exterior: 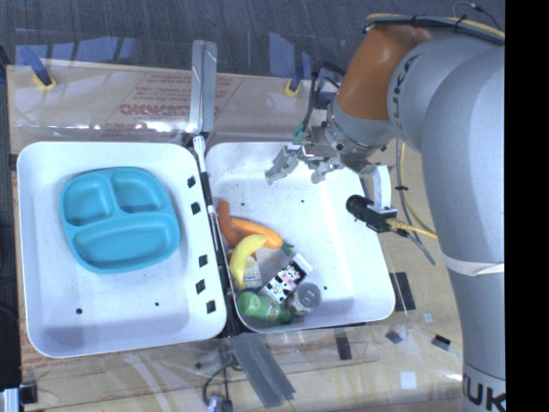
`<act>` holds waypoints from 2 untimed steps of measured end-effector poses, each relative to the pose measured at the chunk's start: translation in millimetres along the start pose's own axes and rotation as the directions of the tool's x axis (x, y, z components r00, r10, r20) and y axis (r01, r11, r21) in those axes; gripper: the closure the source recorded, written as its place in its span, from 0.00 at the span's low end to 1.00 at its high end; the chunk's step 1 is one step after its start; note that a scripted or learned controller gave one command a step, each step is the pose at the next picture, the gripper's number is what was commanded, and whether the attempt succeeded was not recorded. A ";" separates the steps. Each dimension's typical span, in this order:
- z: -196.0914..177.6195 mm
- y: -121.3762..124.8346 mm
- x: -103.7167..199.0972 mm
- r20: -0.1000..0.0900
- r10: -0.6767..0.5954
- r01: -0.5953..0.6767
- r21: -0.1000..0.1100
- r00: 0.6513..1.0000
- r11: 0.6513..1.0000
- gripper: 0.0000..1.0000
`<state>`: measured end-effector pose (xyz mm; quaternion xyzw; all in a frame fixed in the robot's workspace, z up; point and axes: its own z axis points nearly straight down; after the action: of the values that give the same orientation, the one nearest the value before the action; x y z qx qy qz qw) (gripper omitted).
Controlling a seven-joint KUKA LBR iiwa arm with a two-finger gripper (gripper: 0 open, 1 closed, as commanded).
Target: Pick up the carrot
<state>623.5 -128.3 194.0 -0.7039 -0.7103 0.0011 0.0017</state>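
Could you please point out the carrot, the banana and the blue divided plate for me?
carrot [255, 228]: camera view, on the middle of its orange body in the right bin.
banana [244, 256]: camera view, on its yellow curved middle.
blue divided plate [120, 215]: camera view, on the ridge between its compartments.

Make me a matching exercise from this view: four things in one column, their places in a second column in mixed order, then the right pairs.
Things
1. blue tray
2. carrot
3. banana
4. gripper

Places
A. above the far part of the right bin, with nothing between its fingers
B. in the left bin
C. in the right bin, just nearer the camera than the carrot
D. in the right bin, close to its left wall, beyond the banana

Pairs: 1-B, 2-D, 3-C, 4-A
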 end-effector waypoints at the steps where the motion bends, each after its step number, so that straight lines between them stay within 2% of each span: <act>1: 98.2 -57.4 -12.6 0.000 0.123 -0.123 0.000 0.992 0.992 0.00; 2: 103.2 -110.6 37.7 0.000 -0.067 0.067 -0.001 0.998 0.998 0.00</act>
<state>512.1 -91.5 91.2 -0.6798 -0.7334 0.0004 0.0014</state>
